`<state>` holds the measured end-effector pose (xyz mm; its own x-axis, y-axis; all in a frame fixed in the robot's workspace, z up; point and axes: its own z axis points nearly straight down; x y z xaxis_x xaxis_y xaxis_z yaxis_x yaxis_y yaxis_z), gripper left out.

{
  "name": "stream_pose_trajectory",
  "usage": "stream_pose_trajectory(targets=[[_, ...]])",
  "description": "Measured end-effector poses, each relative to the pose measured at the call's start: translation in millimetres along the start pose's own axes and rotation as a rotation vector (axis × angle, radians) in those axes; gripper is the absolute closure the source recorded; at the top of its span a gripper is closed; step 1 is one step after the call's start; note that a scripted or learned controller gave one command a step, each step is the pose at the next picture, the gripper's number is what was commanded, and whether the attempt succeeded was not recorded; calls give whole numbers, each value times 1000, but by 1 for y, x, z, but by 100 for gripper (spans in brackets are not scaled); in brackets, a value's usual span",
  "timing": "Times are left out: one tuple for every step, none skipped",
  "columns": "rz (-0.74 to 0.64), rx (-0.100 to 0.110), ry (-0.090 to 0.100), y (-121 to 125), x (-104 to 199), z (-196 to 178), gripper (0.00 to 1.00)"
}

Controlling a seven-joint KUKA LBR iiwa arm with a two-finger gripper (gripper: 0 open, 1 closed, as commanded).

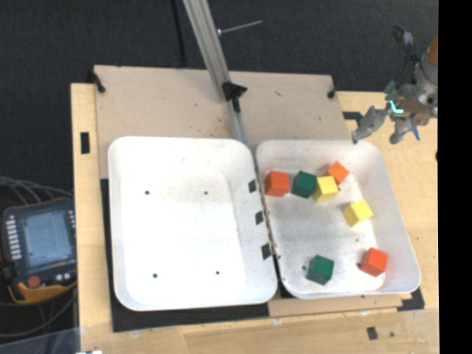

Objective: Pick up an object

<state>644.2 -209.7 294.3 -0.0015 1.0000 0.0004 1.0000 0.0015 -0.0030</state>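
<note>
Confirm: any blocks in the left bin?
No. All seven blocks sit in the right bin, for example the green block; the left bin shows bare white floor.

Two white bins. Blocks, seven total: three orange, two green, two yellow. One gripper.

Bins smooth white plastic; bench pale matt wood; pole ribbed metal.
</note>
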Motion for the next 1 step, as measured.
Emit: stream_pose_trajectory(targets=[[-3,-3,-4,0,-1,-3,0]])
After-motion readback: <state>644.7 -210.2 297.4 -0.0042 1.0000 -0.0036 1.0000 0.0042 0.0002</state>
